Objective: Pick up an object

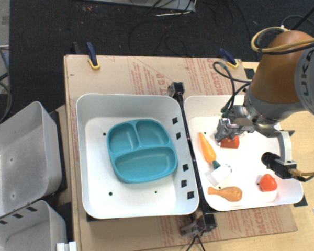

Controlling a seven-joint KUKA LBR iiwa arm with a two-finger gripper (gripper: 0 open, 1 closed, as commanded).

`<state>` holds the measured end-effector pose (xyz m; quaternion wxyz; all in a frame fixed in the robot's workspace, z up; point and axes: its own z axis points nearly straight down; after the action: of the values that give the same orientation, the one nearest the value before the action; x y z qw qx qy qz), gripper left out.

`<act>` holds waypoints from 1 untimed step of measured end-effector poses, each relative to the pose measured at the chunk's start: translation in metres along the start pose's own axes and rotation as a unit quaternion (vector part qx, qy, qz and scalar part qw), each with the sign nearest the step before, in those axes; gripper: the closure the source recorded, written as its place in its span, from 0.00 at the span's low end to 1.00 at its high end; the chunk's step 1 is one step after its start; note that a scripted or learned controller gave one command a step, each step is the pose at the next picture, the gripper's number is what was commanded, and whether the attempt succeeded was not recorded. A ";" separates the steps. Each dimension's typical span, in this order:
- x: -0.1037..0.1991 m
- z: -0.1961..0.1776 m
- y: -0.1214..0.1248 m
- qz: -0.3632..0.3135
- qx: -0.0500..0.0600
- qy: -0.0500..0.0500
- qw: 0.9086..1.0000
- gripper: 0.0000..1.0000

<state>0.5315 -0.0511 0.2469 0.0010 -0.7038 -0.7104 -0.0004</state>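
The gripper (227, 133) hangs low in the right bin (251, 200), directly above a small red block (230, 143) that lies near the middle of that bin, and the block looks like the thing it is after: its top edge is tucked under the metal of the hand while the lower part sticks out below. Whether the hand is open or closed cannot be told, since the wrist and cabling cover that part, so there is no saying the block is held. The arm (282, 72) leans in from behind and to the right of the hand, which suits a straight downward reach onto something lying flat. The other loose things lie apart from the hand, likely left as later choices: a carrot (207, 146) just to its left and a little nearer the camera, a white piece (220, 174) with a dark green tip below it, a tan drumstick (227, 193) further below near the front rim, and a red pepper (267, 182) down to the right beside a black fitting (276, 163). Well off to the left, across the divider, a teal tray (141, 150) sits alone in the left bin (89, 156), clear of this attempt
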 end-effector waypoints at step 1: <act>0.051 -0.005 -0.006 0.000 0.000 0.000 1.000 1.00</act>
<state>0.5254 0.0003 0.2516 0.0010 -0.7039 -0.7103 -0.0004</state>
